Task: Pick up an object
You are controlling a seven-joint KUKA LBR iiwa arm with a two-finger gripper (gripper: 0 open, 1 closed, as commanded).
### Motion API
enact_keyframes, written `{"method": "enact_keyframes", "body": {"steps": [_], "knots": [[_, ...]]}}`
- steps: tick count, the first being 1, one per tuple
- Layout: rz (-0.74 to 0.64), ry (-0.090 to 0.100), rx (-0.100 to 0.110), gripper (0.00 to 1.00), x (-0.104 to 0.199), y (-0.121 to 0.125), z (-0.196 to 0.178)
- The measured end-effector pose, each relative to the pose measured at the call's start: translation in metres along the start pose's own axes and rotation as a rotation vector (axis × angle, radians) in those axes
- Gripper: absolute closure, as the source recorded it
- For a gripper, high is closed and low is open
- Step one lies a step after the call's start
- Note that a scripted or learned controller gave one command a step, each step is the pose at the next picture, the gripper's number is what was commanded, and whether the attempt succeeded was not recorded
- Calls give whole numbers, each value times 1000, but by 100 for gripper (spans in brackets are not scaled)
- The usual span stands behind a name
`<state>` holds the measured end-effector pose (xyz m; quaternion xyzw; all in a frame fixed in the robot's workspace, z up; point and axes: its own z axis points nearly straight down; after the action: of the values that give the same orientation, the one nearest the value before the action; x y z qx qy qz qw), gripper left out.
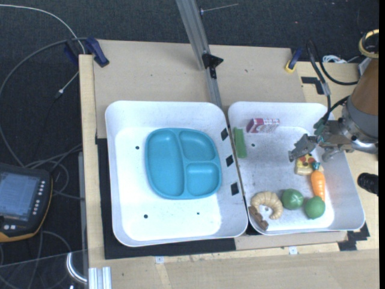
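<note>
Hovering in the right bin [283,110], the gripper [314,149] has its fingers spread with nothing between them, just above a small yellow block [304,165] beside the carrot [318,184]

Single fixed camera, high above the bench [180,59], slanted downward, both white bins [120,161] framed (arm entering right)

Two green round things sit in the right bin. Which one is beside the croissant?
The darker green ball, touching the croissant. The lighter green ball lies farther right, under the carrot.
</note>
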<state>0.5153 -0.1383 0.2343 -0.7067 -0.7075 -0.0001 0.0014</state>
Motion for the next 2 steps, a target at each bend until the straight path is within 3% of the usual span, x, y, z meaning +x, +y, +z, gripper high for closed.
{"method": "enact_keyframes", "body": {"steps": [1, 2], "knots": [[0, 0, -1, 0, 0, 0, 0], [2, 1, 4, 0, -9, -4, 55]]}}
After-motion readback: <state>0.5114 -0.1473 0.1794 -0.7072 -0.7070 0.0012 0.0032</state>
